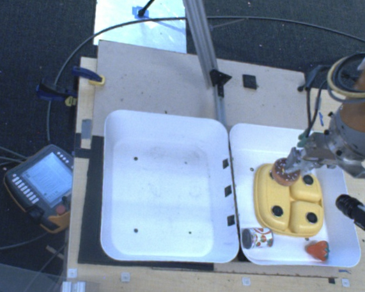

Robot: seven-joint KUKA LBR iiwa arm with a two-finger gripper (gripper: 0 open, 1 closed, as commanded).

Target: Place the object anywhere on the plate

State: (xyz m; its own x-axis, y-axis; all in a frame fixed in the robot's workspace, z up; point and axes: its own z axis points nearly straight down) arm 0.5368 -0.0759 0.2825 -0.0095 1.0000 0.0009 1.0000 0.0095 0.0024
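The gripper (292,164) sits low over the glossy yellow sectioned plate (291,201), its fingers pinching a round brown doughnut-like object (285,174) at the plate's upper left corner. Beside the plate in the smooth white right bin (243,186) lie a small printed can (257,238) and a red strawberry (317,250).

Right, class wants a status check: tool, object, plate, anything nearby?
Tool over yellow plate, upper-left corner. Brown ring-shaped object at tool tip, on plate edge. Can and strawberry beside plate, apart.
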